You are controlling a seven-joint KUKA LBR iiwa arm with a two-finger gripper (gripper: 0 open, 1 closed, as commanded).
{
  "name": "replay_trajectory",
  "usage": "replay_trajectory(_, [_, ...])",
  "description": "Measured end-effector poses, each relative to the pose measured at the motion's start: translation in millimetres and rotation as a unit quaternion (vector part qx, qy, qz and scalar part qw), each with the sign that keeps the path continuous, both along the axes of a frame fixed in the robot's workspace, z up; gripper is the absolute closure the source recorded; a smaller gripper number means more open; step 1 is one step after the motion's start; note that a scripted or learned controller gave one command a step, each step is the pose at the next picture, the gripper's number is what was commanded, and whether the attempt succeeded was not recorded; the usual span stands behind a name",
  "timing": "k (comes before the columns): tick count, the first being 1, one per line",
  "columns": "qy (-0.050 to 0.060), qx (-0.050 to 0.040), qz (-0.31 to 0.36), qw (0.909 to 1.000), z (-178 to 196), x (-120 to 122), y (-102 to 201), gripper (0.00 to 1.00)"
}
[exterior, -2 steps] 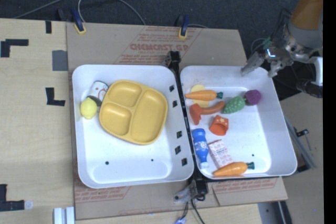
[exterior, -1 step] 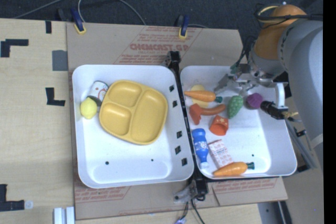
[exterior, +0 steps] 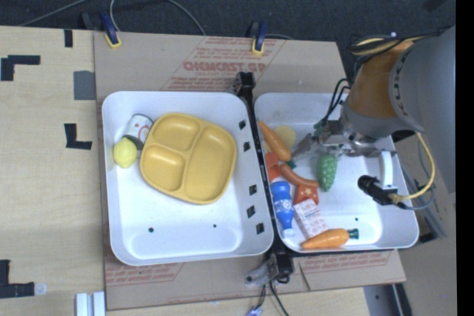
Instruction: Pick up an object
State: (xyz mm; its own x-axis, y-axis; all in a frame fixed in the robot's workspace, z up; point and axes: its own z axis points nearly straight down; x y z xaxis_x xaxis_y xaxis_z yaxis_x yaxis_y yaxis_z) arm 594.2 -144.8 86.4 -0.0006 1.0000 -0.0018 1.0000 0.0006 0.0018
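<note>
Cardboard covers my table (exterior: 311, 59) under both bins. Nearest, in the right bin (exterior: 396, 233), I see a carrot (exterior: 326, 238), a wrapped packet (exterior: 309, 218) and a blue bottle (exterior: 281, 203). Farther in, the end effector (exterior: 324, 148) hangs over a green object (exterior: 326, 170); I cannot tell its opening. Left bin (exterior: 126, 233): yellow divided plate (exterior: 188, 158). Beyond, printing reads "CHEMCAST".
</note>
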Motion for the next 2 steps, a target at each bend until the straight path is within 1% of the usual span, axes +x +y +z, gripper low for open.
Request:
replay_trajectory(1, [-0.002, -0.0005, 0.000, 1.0000, 0.3, -43.9, 16.9, 0.00])
replay_trajectory(2, [-0.003, -0.0011, 0.000, 1.0000, 0.4, -68.4, 31.3, 0.00])
